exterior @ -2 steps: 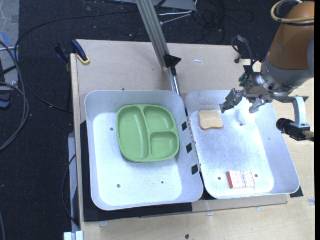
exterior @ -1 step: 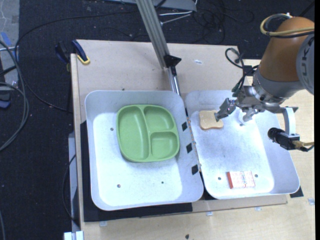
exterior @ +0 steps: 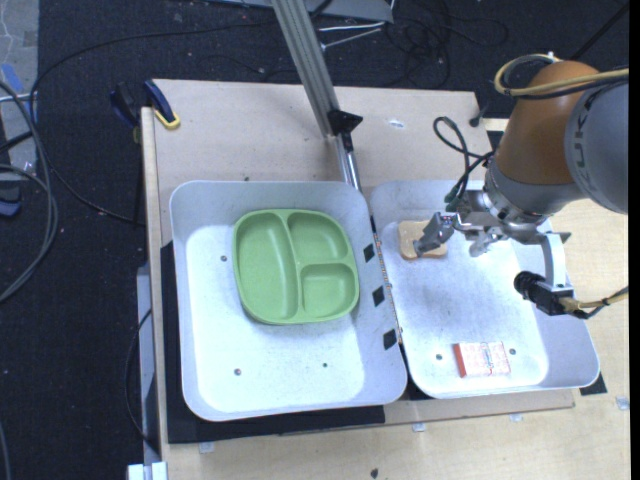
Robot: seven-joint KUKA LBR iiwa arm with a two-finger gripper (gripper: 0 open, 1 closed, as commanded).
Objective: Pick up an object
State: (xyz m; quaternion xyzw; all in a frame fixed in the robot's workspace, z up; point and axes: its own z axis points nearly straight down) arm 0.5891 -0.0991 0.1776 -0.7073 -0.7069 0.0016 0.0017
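A small tan block (exterior: 412, 240) lies at the far left corner of the right bin (exterior: 470, 308). My gripper (exterior: 437, 238) hangs right over its right side, fingers pointing down at it; I cannot see how the fingers stand. A red and white packet (exterior: 482, 359) lies flat near the front of the same bin. A green divided plate (exterior: 296, 266) rests in the left bin (exterior: 210, 358).
The grey arm with its orange band (exterior: 545, 138) comes in from the right above the right bin. A metal pole (exterior: 310, 53) slants down to the gap between the bins. A black cable and a connector (exterior: 535, 290) hang beside the wrist.
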